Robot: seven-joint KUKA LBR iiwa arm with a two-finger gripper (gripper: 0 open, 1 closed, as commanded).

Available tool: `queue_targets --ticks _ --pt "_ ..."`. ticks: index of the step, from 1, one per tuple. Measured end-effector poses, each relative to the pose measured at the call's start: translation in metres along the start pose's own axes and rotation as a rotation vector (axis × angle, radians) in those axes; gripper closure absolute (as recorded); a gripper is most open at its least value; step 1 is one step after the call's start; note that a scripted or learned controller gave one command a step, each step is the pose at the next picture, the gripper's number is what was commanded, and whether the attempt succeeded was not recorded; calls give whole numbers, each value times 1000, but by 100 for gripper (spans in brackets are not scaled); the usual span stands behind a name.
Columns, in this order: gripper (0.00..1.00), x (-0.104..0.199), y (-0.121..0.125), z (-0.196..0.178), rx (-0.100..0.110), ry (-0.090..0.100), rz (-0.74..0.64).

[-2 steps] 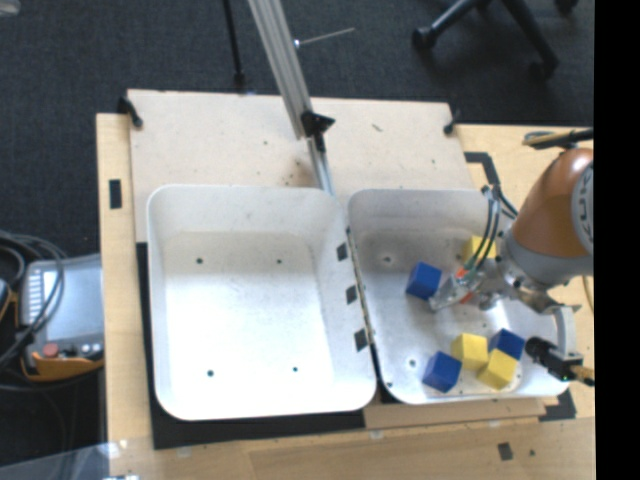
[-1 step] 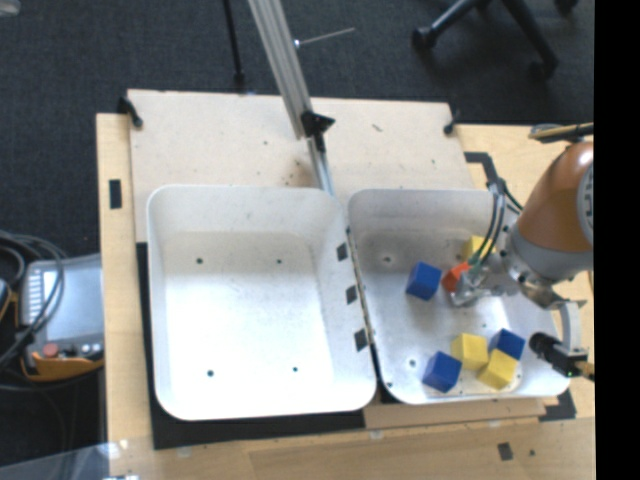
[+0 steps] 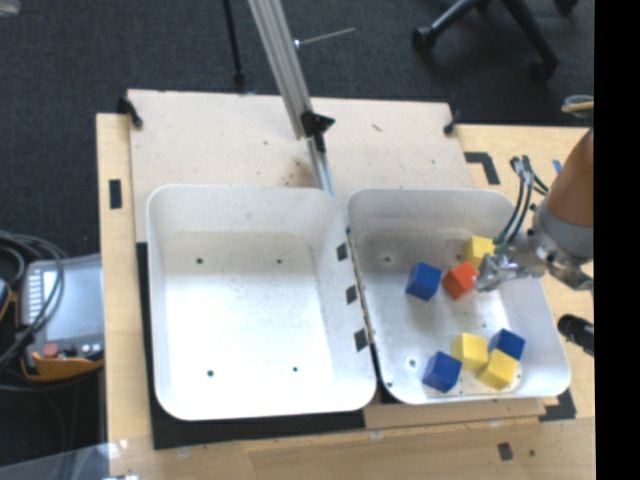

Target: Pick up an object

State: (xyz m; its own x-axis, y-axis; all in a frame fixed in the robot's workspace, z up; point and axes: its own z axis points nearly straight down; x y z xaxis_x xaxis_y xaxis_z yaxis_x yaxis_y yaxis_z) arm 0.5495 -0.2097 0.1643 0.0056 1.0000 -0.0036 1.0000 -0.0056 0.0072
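Several small cubes lie in the right white bin. An orange cube sits mid-bin with a blue cube just left of it and a yellow cube behind it. My gripper is low in the bin, right beside the orange cube's right side and just below the yellow one. Near the bin's front lie a yellow cube, a blue cube, another yellow cube and another blue cube.
The left white bin stands beside the right one. A slanted metal rail rises behind the bins' shared wall. The arm's wrist with cables hangs over the right bin's right rim.
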Motion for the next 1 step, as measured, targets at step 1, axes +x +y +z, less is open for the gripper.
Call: queue_targets --ticks 1 --pt "100 0 10 -48 0 1 -9"
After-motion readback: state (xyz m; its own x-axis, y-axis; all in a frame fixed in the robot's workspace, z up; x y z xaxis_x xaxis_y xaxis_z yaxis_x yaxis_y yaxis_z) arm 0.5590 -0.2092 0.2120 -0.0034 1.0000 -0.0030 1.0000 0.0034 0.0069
